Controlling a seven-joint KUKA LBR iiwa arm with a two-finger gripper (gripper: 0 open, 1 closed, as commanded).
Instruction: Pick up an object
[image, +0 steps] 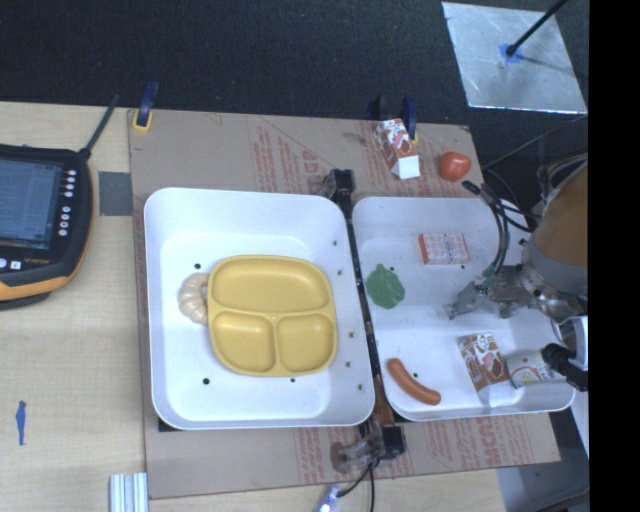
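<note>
The right bin's (400, 215) middle lies open between the green piece (385, 287), sausage (413, 381) and packets (481, 358), while the hand (490, 298) hangs low near its right wall, grip unclear.

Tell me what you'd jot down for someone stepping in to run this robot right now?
Gripper: low over the right bin, nothing visibly between its fingers; open or shut is unclear.
Right bin: green piece near the left wall, sausage at the front, a small packet at the back, another packet front right.
Left bin: yellow divided tray, with a pale beige item at its left edge.
Done: nothing lifted yet.
Left: grasp one object and raise it.
</note>
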